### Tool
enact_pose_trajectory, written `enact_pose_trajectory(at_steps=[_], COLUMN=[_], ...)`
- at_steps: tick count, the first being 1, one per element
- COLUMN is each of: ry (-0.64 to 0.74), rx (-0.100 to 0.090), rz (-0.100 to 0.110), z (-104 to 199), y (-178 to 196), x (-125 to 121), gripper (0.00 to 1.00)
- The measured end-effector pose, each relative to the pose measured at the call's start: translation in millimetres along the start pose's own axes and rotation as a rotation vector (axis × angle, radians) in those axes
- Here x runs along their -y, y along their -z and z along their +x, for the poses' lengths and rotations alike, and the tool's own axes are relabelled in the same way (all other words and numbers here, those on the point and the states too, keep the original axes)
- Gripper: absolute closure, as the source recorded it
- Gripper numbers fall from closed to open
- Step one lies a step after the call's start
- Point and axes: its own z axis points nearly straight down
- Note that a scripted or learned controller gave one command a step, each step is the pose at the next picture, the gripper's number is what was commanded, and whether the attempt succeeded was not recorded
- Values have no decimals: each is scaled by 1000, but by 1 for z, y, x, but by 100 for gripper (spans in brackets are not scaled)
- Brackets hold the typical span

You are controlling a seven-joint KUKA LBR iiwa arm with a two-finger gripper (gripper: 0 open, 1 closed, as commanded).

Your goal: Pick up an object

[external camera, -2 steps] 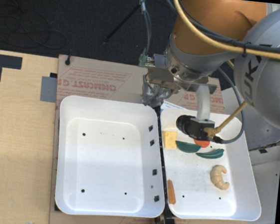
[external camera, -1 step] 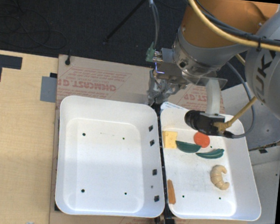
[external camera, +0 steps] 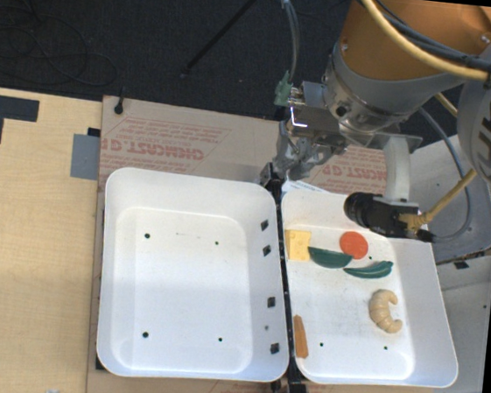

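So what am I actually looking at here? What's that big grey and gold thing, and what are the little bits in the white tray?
That big thing is a robot arm, reaching in from the right. The picture comes from one fixed camera above the bench, looking down at a slant. The arm's end effector, the part meant for grasping, hangs over the far edge of the trays, near where the two meet. I can't see anything held in it.

On the bench are two shallow white bins side by side: the left bin and the right bin. In the right bin lie small toy-like objects: a yellow square, a red disc, two green pods, a tan croissant shape and an orange stick near the divider. The robot's job is to pick one up.
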Motion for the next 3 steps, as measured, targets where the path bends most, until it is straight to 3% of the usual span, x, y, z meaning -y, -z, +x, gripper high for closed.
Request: enact_pose_trajectory(at_steps=[2, 3], ry=[-1, -3], rx=[0, 0], rz=[0, 3], z=[-36, -74], y=[35, 36], x=[5, 15], gripper=[100, 100])
